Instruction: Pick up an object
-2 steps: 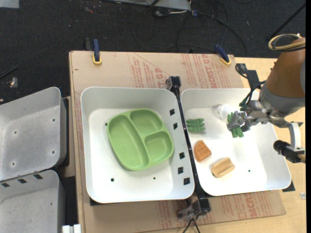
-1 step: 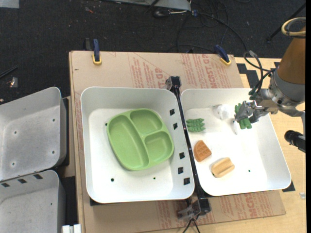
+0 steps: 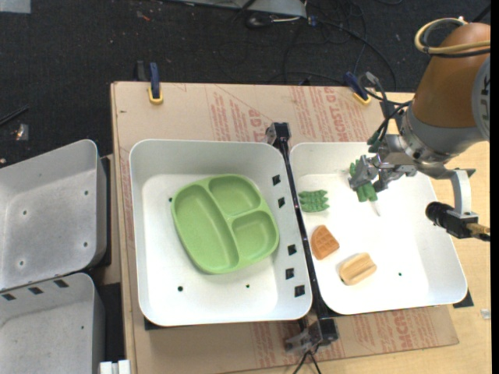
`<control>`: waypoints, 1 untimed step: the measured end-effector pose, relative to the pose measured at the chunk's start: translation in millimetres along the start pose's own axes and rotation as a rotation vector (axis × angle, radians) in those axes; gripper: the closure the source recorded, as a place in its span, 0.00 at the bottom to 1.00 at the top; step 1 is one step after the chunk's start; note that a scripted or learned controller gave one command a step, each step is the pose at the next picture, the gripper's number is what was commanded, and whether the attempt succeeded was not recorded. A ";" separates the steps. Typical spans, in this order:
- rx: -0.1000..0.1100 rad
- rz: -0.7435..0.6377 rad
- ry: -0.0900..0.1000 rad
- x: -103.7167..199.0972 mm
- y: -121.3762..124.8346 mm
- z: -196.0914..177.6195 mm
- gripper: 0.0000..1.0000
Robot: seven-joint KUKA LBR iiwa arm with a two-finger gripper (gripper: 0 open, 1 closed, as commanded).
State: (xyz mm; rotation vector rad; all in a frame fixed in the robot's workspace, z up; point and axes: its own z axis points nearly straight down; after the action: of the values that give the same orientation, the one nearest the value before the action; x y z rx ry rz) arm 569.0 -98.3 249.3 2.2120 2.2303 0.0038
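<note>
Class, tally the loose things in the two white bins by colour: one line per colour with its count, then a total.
Green: 3 – plate, small green piece, green item at the end effector
Orange: 1 – orange piece
Tan: 1 – bun
Total: 5
</note>
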 end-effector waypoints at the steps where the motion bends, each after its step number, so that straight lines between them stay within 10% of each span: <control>1: 0.004 0.000 0.001 58.3 2.3 14.7 1.00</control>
State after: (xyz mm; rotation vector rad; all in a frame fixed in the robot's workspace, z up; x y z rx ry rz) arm 570.8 -39.9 234.7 2.2142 2.2326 0.0000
